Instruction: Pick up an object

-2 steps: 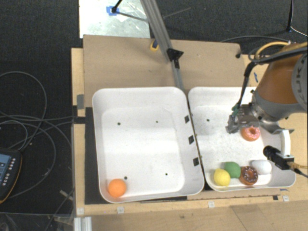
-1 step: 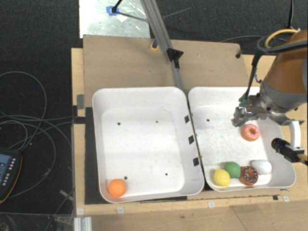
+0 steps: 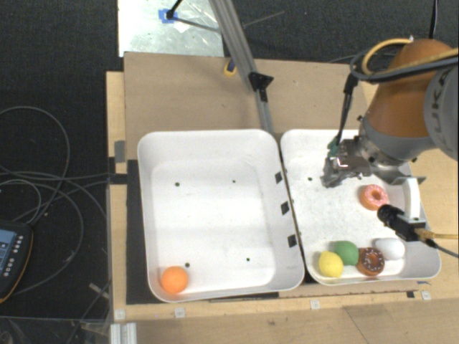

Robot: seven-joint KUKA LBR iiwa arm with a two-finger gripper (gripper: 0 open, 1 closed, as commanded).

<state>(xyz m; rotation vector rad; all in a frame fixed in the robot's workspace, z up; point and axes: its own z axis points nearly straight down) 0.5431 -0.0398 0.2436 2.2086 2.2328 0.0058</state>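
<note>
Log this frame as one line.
gripper: over right bin, nothing seen held | pink donut: beside it | orange ball: left bin

Single fixed camera, set above the bench (image 3: 193, 99), looking down at a slant, both white bins (image 3: 215, 145) in frame, arm (image 3: 412, 92) entering from right

A robotics lab: plywood bench (image 3: 193, 99), loose cables (image 3: 43, 192) on dark carpet, control pendant (image 3: 13, 253), tripod leg (image 3: 233, 31).

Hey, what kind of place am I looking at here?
Probably a robotics lab test bench: a robot arm reaches over two white bins holding toy food such as a pink donut, with loose cables on the dark floor.
</note>
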